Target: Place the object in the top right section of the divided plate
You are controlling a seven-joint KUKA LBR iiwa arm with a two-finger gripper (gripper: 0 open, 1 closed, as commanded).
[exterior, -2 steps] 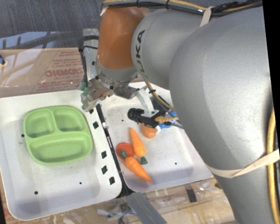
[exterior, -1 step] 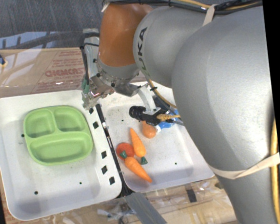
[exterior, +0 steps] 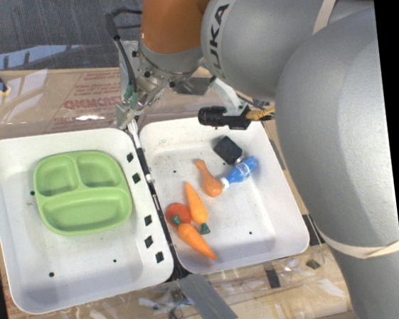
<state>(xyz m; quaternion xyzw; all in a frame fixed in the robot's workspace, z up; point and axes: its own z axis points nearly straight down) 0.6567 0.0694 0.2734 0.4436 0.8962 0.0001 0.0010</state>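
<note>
Divided plate (exterior: 83, 191), green and three-sectioned, is what we meet first on the left: it lies flat in the left bin (exterior: 26, 275), its two small sections toward the far edge and its long section toward us. Moving right, we see the gripper (exterior: 129, 118) hanging over the far end of the ridge where the two bins touch; we cannot tell from this angle how it is set. In the right bin (exterior: 278, 218) we find a tomato (exterior: 178, 213) touching two carrots (exterior: 196, 204), one (exterior: 195, 240) nearer us. Right of them lie an orange gourd-shaped piece (exterior: 208, 178), a blue bottle (exterior: 238, 173) and a black block (exterior: 227, 148), clustered close together.
</note>
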